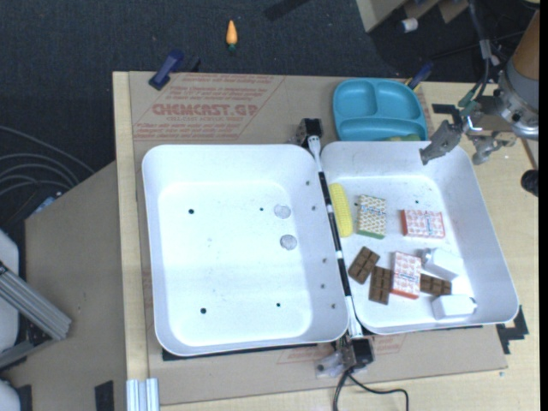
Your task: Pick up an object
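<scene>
Pincer [461, 141] over far right corner of right bin [492, 255] — fingers spread, gripping nothing; chocolate bar [364, 265] lies well nearer, leftward.

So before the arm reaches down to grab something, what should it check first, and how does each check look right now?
1. Things to pick lie in the right bin: ok. A yellow corn cob, brown chocolate pieces and patterned packets are there.
2. Gripper carries nothing: ok, nothing shows between its fingers.
3. Gripper is over a target: not ok, it sits at the bin's upper right edge, apart from the items.
4. Fingers spread for a grasp: ok, they appear open.
5. Target stands free of neighbours: the corn cob ok; the pieces at lower right crowd together, not ok.
</scene>
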